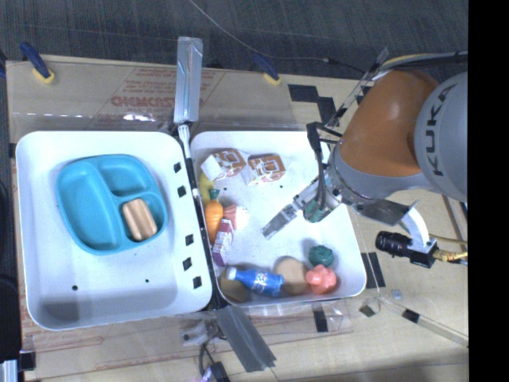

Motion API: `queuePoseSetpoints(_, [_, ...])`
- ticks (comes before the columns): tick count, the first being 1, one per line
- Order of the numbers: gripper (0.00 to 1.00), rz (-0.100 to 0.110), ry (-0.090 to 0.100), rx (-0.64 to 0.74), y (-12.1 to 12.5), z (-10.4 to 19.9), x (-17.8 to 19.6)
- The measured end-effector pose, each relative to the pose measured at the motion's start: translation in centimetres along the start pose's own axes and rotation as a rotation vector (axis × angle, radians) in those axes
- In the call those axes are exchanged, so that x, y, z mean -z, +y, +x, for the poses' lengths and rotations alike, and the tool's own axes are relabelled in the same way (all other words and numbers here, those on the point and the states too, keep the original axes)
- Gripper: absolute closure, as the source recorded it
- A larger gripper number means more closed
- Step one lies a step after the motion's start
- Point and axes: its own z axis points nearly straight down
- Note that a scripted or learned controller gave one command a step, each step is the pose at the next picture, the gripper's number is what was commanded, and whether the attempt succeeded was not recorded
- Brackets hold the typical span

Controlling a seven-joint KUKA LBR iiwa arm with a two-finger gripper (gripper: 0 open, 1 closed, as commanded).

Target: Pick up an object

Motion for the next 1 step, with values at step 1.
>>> queuePoseSetpoints(1, [0.00,0.009,0.009,0.036,-3.18,-1.51,-13.59])
